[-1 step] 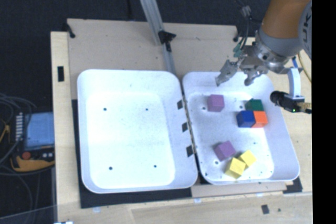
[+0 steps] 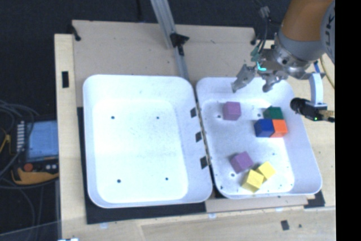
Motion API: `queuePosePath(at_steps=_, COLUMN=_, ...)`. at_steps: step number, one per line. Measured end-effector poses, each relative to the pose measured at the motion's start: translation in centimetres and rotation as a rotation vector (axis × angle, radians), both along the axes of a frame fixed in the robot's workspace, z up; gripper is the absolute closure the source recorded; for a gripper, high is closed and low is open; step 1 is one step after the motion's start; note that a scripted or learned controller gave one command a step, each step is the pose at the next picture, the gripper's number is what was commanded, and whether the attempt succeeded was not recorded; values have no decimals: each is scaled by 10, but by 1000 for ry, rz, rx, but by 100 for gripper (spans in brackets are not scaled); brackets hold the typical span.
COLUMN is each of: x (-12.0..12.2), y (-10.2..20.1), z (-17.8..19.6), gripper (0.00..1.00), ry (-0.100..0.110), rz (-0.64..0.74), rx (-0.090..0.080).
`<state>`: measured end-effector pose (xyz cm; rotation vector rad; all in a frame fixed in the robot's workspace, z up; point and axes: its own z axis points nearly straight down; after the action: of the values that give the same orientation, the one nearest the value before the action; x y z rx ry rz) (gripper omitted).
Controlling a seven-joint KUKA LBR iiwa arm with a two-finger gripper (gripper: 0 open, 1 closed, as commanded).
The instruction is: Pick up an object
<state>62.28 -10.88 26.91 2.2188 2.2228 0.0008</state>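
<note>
The hand [image 2: 255, 85] hangs open, seemingly holding nothing, over the right bin's [image 2: 302, 178] far edge, near a purple block [image 2: 231, 110].

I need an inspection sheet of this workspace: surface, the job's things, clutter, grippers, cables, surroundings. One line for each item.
Surface: bench bearing a left bin and a right bin.
Job's things: all in the right bin: two purple blocks, blue block, orange block, green block, two yellow blocks.
Clutter: nothing seen.
Grippers: end effector open, holding nothing, above the right bin's far edge.
Cables: bundle left of the bench.
Surroundings: slanted metal post; blue box at left.
</note>
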Motion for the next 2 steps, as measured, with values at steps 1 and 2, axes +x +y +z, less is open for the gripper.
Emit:
queuePosePath(at_steps=1, x=6, y=-9, z=-51, gripper=0, ry=5, rz=-3, rx=-1)
queuePosePath(at_steps=2, x=8, y=-4, z=-111, gripper=0, ry=6, rz=-3, rx=0)
